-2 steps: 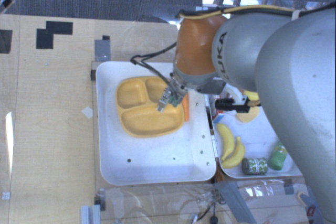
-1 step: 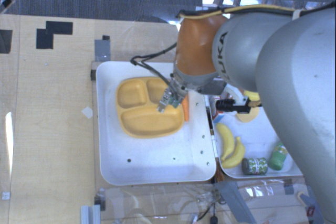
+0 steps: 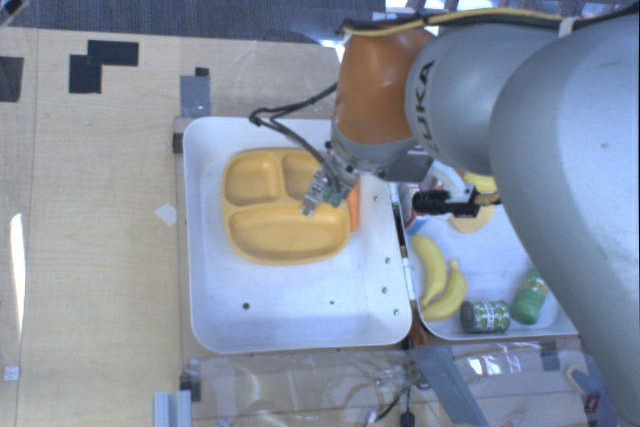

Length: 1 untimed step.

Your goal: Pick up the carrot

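The tool [image 3: 322,193] sits low over the left bin [image 3: 290,315], at the right edge of the yellow tray [image 3: 270,205]. Its opening cannot be judged from this angle. The carrot [image 3: 352,208] lies just beside the tool, on the tool's right, between the tray edge and the bin's right wall; only a narrow orange strip shows past the wrist.

Procedure for the step in hand, as judged from this position:
1. Centre the tool over the carrot, not over the tray rim.
2. Align the closing axis across the carrot's narrow width (the long axis appears to run toward the bin's front).
3. Descend without striking the tray.
4. Close, then lift straight up.

Risk: the tray may snag one side.

The right bin [image 3: 500,265] holds bananas [image 3: 440,280], a can [image 3: 486,316] and a green bottle [image 3: 530,299], well apart from the work.
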{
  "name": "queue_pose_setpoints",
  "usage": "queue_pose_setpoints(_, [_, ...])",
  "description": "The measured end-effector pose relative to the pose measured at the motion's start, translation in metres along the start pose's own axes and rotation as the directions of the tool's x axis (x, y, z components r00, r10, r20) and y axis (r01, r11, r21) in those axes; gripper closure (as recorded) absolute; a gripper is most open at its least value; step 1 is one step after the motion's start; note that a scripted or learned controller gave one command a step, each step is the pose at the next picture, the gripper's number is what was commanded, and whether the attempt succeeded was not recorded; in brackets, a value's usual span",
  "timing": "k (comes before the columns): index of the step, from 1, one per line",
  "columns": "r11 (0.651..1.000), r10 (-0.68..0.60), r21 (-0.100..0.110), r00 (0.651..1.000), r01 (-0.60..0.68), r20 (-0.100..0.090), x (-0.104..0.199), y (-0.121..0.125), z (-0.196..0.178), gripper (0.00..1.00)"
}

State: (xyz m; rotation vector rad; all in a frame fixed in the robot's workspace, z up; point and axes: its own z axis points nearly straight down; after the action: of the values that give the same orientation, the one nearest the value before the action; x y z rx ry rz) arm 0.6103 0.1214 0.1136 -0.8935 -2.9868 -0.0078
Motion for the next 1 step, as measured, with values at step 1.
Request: queue_pose_setpoints(1, [0.989, 0.142, -0.054, 0.988, -0.139, 0.059, 0.0629, -0.0449, 0.0121, 1.0])
